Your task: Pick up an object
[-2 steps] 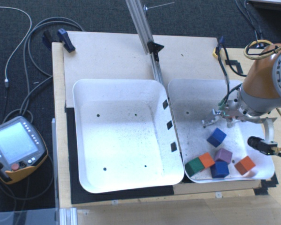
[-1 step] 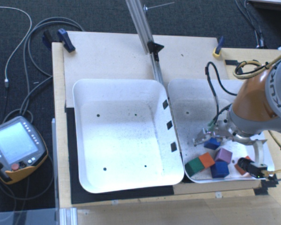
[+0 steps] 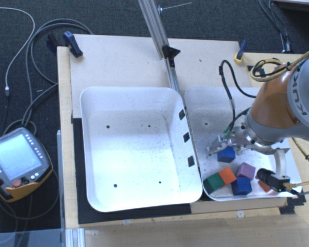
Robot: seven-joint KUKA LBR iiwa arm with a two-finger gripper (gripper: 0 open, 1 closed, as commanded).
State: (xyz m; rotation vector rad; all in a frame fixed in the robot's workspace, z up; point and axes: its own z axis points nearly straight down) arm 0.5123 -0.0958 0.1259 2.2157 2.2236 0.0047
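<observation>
A pale wooden bench top, speckled and evenly lit, stands on a dark grey carpeted floor. A black mat shows along the bench's left and front edges. Blue clamps grip the bench at its far left corner and far right edge. A slanted aluminium rail crosses the bench from the top of the view toward its middle. On the floor at left lies a grey and orange teach pendant with a lit screen, near loops of black and white cable. More black cables trail at upper right.
</observation>
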